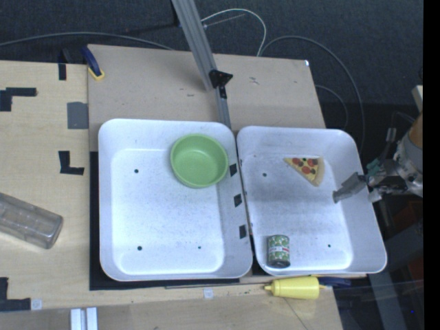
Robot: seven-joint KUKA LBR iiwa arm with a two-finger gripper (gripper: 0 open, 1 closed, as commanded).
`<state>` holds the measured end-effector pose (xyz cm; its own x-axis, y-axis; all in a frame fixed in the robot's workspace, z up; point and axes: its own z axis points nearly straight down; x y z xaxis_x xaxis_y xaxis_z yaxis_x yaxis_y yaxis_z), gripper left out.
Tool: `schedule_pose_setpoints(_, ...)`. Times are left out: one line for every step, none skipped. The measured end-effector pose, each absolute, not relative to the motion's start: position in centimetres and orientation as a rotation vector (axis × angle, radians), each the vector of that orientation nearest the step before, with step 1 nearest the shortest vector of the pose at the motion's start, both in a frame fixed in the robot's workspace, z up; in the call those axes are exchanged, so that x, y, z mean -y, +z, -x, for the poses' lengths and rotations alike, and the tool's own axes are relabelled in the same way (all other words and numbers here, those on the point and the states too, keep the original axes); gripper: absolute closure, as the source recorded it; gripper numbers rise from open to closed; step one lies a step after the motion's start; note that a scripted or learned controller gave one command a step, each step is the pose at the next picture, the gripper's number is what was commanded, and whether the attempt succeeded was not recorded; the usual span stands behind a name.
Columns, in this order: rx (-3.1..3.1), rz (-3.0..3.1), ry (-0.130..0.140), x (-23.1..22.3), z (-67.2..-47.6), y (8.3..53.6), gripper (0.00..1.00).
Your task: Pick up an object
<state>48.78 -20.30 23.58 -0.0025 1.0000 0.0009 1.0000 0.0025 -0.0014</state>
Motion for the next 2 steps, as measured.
schedule_pose_setpoints(2.223,2.217,0.001,20.3,-48.8,23.6,0.0)
schedule_pose_setpoints(2.218,2.215,0.006,19.4,-48.8,17.5,0.0)
